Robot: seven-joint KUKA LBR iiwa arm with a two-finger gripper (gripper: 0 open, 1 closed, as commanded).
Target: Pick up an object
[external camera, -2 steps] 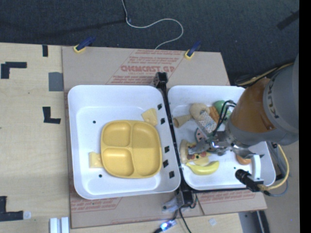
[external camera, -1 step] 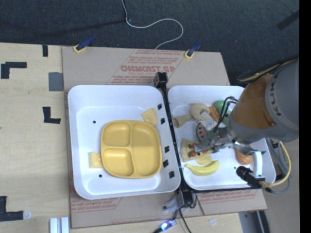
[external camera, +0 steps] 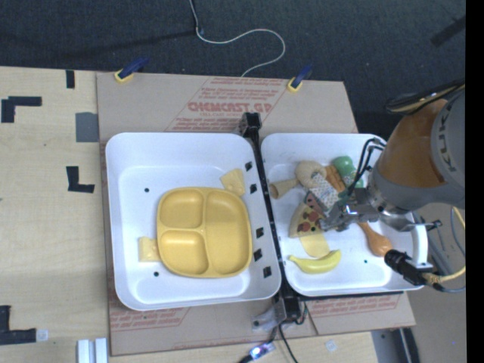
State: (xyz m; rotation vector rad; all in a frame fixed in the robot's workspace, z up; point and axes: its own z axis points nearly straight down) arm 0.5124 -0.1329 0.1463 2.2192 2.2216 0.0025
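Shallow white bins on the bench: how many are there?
2. The left shallow white bin holds a yellow divided plate; the right shallow white bin holds a yellow banana and other toys under the gripper.

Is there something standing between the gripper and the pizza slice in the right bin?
Nothing visible does. The gripper is right beside the pizza slice. The banana lies nearer the front wall, out of the way.

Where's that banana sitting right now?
The banana lies in the right bin, near its front edge, just below the pizza slice and left of the gripper.
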